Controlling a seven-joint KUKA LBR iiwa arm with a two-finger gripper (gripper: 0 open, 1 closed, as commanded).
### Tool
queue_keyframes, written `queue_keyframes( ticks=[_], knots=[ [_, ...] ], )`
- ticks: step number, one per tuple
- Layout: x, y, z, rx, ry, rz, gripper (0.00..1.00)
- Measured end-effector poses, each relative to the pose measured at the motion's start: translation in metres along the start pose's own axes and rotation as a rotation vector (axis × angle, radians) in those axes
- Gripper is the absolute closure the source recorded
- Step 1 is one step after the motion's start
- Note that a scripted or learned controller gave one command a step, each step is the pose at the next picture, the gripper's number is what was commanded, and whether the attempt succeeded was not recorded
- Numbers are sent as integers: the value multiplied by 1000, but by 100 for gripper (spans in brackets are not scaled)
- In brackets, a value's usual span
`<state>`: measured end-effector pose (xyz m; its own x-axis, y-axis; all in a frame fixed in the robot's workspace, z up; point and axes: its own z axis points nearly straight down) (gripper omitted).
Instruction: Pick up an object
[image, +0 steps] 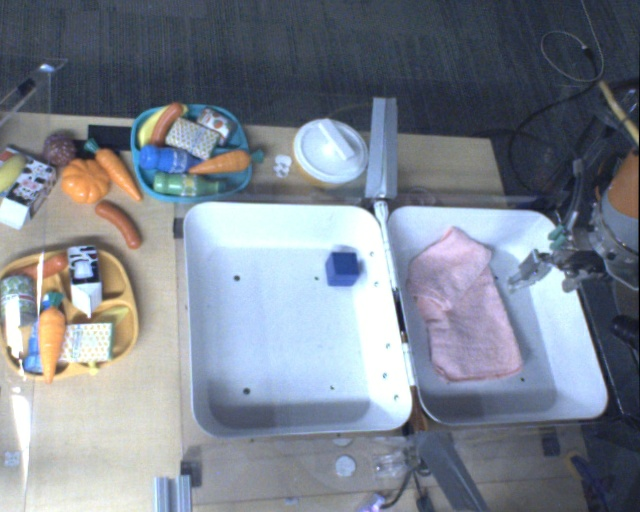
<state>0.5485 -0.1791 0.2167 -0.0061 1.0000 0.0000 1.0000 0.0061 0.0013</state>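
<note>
The pink cloth (462, 306) lies crumpled flat on the floor of the right bin (575, 400), reaching from near that bin's far-left corner down toward its middle, close to the wall shared with the left bin (215, 400). Nearest the camera, the front rims of both white bins sit side by side on the wooden surface (100, 440), with a few small pieces of clear hardware just before them. On the surface to the left of the bins rests a yellow tray (122, 322) holding toy food: a carrot, small printed cartons and a bottle. Farther in, a small blue block (343, 267) stands alone on the floor of the left bin, near its far-right corner and well apart from the cloth. At the right edge, the jaws (532, 268) hang over the right side of the right bin, beside the cloth's far-right edge and apart from it; whether they are open or closed I cannot tell, and nothing shows between them. Behind them the grey arm (610, 235) with its orange band reaches in. Farther back, loose toy vegetables (100, 185) lie on the surface, next to a blue bowl (190, 152) heaped with more toy food, and a round white lid on a yellow dish (330, 150) sits beyond the left bin.
</note>
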Motion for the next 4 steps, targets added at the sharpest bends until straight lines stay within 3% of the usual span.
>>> queue_keyframes(
  ticks=[1, 2, 3, 4],
  knots=[
    [-25, 49, 123, -5, -2, 27, 0],
    [-8, 37, 127, -10, -4, -138, 0],
    [8, -3, 126, -14, -6, -315, 0],
    [-26, 34, 107, -6, -3, -431, 0]
  ],
)
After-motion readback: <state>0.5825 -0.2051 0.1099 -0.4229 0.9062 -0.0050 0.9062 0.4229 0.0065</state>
